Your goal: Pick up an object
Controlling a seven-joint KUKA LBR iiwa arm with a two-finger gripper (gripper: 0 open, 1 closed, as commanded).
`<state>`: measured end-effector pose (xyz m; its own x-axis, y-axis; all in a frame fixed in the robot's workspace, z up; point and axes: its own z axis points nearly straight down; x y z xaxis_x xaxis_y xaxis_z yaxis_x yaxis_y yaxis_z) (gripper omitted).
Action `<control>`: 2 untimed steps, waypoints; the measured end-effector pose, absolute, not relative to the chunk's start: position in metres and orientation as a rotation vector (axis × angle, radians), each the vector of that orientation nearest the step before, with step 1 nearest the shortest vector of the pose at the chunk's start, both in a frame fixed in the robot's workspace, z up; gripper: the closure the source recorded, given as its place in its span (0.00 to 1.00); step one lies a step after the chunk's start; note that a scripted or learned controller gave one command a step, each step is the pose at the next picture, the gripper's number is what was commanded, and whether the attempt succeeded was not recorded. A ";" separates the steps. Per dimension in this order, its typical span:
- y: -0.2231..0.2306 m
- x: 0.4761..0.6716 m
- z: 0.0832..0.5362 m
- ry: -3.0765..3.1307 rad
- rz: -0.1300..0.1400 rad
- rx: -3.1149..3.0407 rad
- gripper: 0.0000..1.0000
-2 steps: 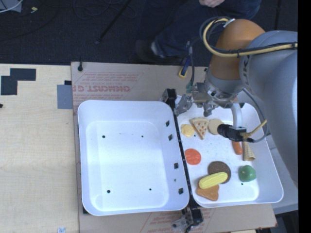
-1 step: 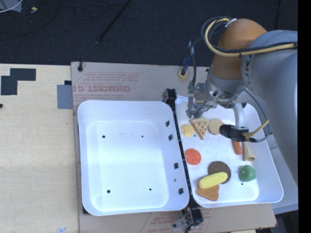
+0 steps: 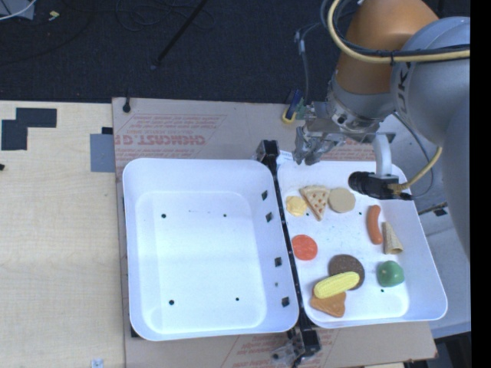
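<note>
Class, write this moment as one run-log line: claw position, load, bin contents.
claw: above right bin's far edge | load: none seen | right bin: toy foods incl. corn, tomato | pick: not yet

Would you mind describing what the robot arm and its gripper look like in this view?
The arm has smooth grey rounded casings with a broad glossy orange band above the wrist. Yellow and black cables loop around that band. Below a metallic wrist flange, the gripper is small, dark grey metal with slim fingers.

arm (image 3: 399,44) bent low; gripper (image 3: 311,150) seemingly empty
</note>
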<state>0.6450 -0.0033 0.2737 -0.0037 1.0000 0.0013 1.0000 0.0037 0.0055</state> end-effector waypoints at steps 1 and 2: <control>0.015 0.614 0.224 2.228 -0.009 2.223 1.00; 0.036 0.636 0.349 2.220 0.013 2.213 1.00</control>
<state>0.6358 0.0360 0.3494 -0.0030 1.0000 0.0010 0.9999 0.0030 0.0110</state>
